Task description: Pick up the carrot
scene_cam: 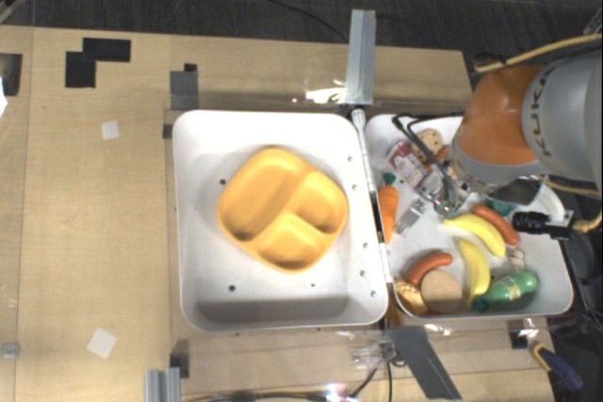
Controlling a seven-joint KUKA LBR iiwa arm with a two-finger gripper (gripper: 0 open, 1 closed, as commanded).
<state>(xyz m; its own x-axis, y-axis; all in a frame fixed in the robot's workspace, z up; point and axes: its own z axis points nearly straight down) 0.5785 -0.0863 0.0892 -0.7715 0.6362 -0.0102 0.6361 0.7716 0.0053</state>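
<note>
Carrot (pixel 387 210): lies against right bin's (pixel 565 301) left wall, just left of end effector (pixel 426 193). End effector's grip state: cannot tell.

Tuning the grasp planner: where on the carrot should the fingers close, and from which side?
Grip the carrot mid-body, coming straight down. It lies lengthwise against the right bin's left wall, thick end up-frame, tapering down-frame. One finger has to slip between carrot and wall, the other closes from the open bin side. The gripper sits just right of it, so probably a short shift left.
</note>
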